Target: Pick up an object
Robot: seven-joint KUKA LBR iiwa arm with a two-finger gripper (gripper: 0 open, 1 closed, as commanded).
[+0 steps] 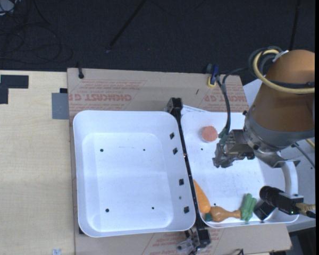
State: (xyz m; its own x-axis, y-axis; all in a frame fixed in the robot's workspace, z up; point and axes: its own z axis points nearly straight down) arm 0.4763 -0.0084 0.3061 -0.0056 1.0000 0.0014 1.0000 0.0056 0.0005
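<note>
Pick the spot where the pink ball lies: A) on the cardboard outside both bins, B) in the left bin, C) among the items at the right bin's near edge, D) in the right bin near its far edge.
D: the pink ball lies on the floor of the right bin near its far edge, apart from the carrot at the near edge.

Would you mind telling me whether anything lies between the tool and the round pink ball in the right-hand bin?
Nothing visible does. The tool hangs over the right bin just below and right of the pink ball, with bare white floor between them. The carrot and green piece lie along the near edge, well clear.
</note>
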